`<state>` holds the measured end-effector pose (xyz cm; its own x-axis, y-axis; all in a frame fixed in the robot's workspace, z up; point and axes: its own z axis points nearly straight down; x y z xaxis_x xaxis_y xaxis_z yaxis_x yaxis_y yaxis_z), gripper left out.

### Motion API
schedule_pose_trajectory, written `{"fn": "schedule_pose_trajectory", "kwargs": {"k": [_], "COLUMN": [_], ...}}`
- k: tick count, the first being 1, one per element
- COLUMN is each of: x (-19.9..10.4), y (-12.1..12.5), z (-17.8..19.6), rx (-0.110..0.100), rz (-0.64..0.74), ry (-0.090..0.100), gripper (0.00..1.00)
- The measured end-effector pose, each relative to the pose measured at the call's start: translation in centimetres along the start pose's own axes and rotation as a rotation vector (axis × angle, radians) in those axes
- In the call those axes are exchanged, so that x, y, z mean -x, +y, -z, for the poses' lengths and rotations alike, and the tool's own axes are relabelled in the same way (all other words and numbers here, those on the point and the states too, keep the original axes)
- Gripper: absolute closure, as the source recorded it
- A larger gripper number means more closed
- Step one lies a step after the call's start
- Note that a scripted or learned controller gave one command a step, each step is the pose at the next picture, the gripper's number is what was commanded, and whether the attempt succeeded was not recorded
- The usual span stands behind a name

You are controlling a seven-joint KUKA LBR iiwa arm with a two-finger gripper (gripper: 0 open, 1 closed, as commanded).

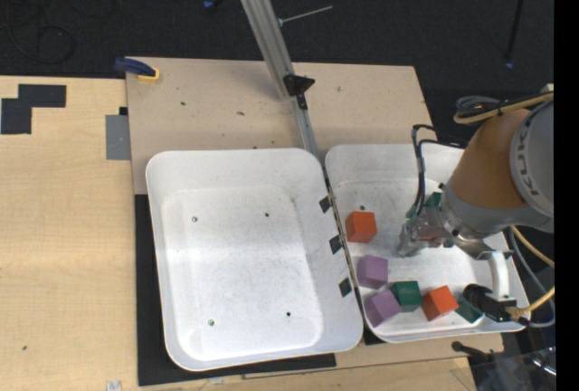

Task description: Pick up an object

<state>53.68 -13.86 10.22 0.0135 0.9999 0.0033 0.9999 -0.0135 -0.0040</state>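
- Camera view: the grey arm with its orange band [488, 167] reaches in from the right and hangs over the right shallow white bin [384, 165].
- The two-finger gripper [418, 240] points down into that bin, its tip low over the white floor, right of the orange cube [361, 225] and above the purple cube [373, 271].
- The tip reads as a small grey, blurred mass; how its tips are set, and whether it touches the floor, cannot be told. No block shows at the tip.
- The orange cube lies near the bin's left wall, apart from the gripper.
- The purple cube sits just below the orange one; a second purple cube [381, 305] lies lower, near the front rim.
- A dark green cube [407, 293] sits just beside that second purple cube, on its right.
- A second orange block [440, 301] rests right of the green cube, close to the front rim.
- A teal-green piece [469, 312] lies at the bin's front right corner, partly under black hardware.
- The left shallow white bin [181, 176] lies beside the right one, sharing the middle edge.
- A slanted aluminium rail [262, 18] rises from behind the bins towards the top.
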Motion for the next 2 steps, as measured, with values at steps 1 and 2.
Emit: {"fn": "schedule_pose_trajectory", "kwargs": {"k": [1,2], "x": [0.0,0.1], "y": [-0.1,0.3], "z": [6.3,12.6], "rx": [0.006,0.008], "rz": [0.012,0.014], "ry": [-0.004,-0.004], "gripper": [1.00,1.00]}}
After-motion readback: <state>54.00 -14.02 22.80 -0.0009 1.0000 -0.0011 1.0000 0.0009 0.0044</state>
